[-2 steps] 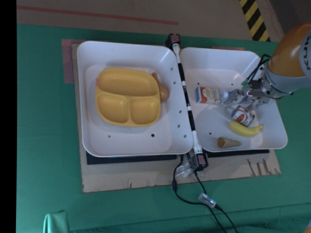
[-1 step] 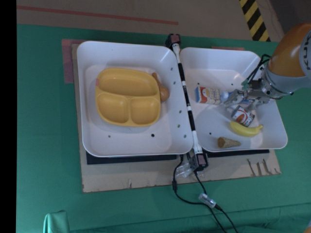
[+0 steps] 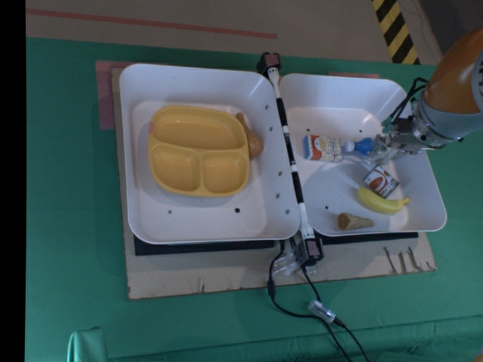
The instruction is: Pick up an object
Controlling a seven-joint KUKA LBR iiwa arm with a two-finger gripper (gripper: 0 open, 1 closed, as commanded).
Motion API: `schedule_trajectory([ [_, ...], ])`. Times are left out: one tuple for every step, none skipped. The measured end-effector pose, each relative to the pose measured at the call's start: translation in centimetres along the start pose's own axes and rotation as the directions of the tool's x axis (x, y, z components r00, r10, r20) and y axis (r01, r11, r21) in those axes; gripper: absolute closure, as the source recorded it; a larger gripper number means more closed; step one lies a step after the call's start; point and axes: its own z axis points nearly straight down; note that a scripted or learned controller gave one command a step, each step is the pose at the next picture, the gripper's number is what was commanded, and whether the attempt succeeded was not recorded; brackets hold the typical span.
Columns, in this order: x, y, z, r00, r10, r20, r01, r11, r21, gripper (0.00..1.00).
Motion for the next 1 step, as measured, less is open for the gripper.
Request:
schedule_trajectory([
  [0.01, 0.00, 0.01, 1.000, 0.000, -0.001, 0.000, 1.000, 0.000, 0.00],
])
